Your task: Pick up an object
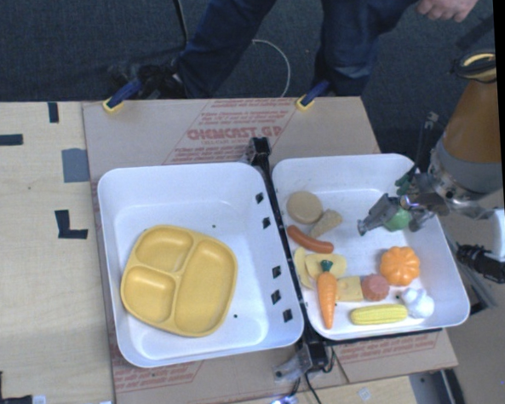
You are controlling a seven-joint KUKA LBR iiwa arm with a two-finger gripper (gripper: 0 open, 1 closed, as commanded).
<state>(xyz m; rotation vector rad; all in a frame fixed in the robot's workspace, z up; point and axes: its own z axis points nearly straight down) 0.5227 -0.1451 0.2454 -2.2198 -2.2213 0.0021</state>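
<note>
The arm [474, 132] reaches in from the right over the right bin [353, 167]. Its gripper [390, 217] hangs low above the bin's right half, and a small green object [399, 220] sits between the two fingers [374, 215], so they look clenched on it, though whether it is lifted off the bin floor I cannot tell.

Below the gripper lies an orange pumpkin [399, 265]. Near the bin's front edge are a corn cob [378, 315], a white garlic bulb [417, 301] just beside it, and a pinkish piece [375, 287]. Further left a carrot [326, 296] points toward the front, next to yellow pieces [312, 266], a sausage [310, 239] and a round tan bun [304, 207].

The left bin [183, 182] holds a yellow divided plate [179, 280]. Both bins rest on cardboard [223, 135] on the worktop [35, 270]
</note>
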